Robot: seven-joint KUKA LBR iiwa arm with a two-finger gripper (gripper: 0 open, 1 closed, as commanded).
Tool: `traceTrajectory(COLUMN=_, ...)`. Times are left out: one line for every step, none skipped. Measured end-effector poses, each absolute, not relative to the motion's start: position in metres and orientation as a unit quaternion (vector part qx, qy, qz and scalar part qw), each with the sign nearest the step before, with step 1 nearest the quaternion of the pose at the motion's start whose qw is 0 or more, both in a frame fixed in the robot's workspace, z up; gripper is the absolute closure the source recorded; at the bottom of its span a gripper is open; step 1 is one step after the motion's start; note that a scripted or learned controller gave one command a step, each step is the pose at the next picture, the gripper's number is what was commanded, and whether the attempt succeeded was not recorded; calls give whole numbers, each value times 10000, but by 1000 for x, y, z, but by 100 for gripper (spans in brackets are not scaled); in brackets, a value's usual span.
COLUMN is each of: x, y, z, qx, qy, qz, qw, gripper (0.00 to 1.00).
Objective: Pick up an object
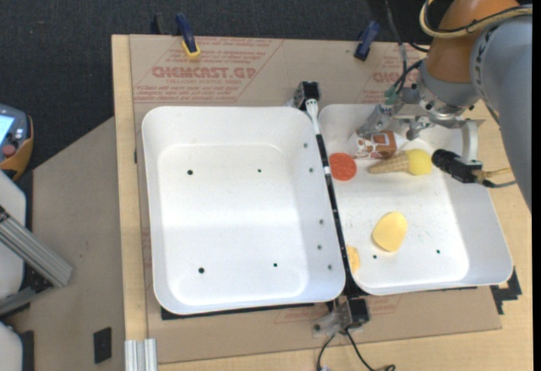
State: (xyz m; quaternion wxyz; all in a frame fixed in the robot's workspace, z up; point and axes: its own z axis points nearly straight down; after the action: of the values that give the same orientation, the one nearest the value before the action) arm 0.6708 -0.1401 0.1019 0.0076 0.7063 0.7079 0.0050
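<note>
The grey two-finger gripper [382, 126] is hovering near the right white bin's [473, 272] far edge, over a small brown-and-white packet [378, 144]; whether it is spread or pinching I cannot tell. With the red disc [342, 166] and yellow cone-shaped toy [404, 163] crowding close, it is probably risking a glancing miss.

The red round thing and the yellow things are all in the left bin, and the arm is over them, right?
Not quite. The camera view shows the red disc and yellow pieces in the right bin, not the left. The gripper is over that bin.
</note>
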Motion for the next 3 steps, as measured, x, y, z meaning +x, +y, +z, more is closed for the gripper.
traceTrajectory(x=672, y=-138, z=101, qx=7068, qy=7074, qz=59, qw=83, gripper=0)
traceTrajectory(x=676, y=-136, z=115, qx=7050, qy=7090, qz=91, qw=142, gripper=100)
traceTrajectory(x=668, y=-112, z=164, qx=7052, qy=7090, qz=11, qw=18, gripper=100)
